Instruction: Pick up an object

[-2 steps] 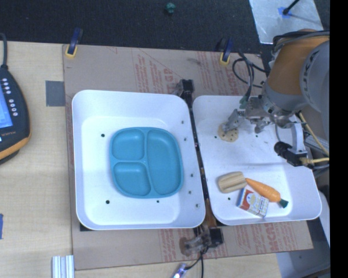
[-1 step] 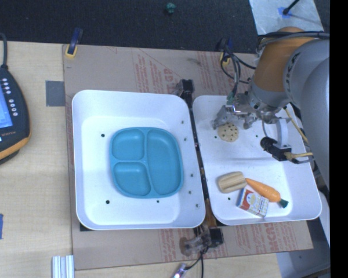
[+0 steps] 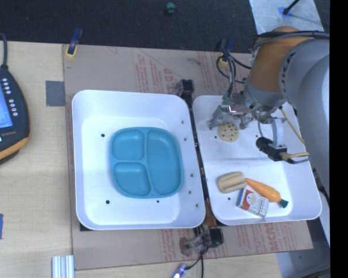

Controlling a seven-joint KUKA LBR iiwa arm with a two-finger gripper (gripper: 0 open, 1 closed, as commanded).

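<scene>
From my remote seat I take the right bin as my landmark. The arm comes in over its far right corner, and the gripper hangs low over the bin's far left corner, just above a round tan cookie dotted with dark specks that lies on the bin floor. I cannot tell whether the fingers are spread or closed from this angle, and I see nothing between them; the cookie looks to be resting on the floor just beneath the tips. Toward the near side of the same bin lies a tan bread roll, and just beside it to the right an orange carrot with a green tip lies at a slant. A small printed packet sits just on the near side of the carrot, touching or nearly touching it. A black cable piece belonging to the arm hangs over the middle of the bin. Immediately left of my landmark sits the left bin, holding a blue divided plate at its centre. Well apart to the left of both bins, a handheld control pendant rests on the bench.
</scene>
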